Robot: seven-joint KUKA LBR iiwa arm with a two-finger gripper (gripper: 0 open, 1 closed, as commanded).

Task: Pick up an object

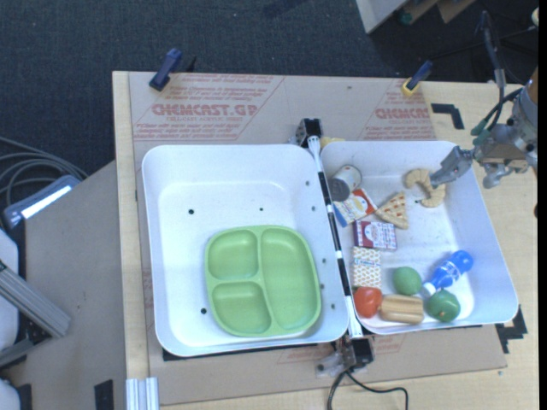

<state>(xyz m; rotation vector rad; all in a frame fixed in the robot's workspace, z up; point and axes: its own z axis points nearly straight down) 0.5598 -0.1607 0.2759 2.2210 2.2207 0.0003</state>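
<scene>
My gripper [446, 173] hangs over the far right corner of the right bin [479, 220], its grey finger [450, 167] slanting down just beside a tan pretzel-shaped piece [425, 184]; whether my fingers stand wide or narrow I cannot tell, and nothing is visibly held between them. Nearer the camera from my fingers lie a waffle wedge [394, 209], a red-and-white packet [376, 234], a blue bottle [450, 269], a green fruit [407, 279], a hot dog [401, 309] and a red tomato [367, 300]. Well apart to their left, the left bin [171, 186] carries a green divided plate [261, 279].
</scene>
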